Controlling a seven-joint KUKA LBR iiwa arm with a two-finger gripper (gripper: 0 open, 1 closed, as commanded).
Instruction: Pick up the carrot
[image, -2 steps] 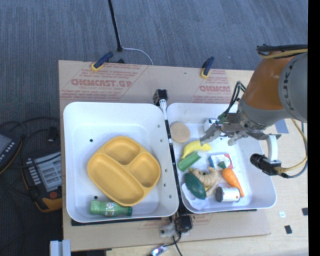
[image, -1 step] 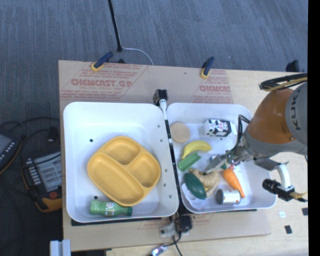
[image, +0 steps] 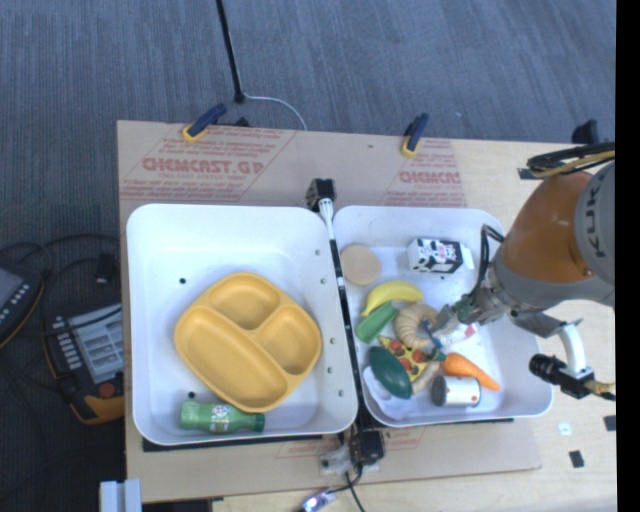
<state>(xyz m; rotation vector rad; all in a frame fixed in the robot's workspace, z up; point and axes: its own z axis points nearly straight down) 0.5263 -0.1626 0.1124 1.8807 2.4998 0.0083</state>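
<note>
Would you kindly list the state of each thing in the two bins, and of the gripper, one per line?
carrot: lying flat in the right bin, not gripped
gripper: low over the right bin, beside the carrot
green bottle: lying on its side in the left bin
yellow tray: right way up, compartments bare
banana: lying flat
milk carton: lying in the bin's far part
small can: tipped on its side

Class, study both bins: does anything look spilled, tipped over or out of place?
Nothing looks spilled or broken. The green bottle lies on its side beside the yellow divided plate, and the toy food, carrot included, sits jumbled in the right bin.
</note>
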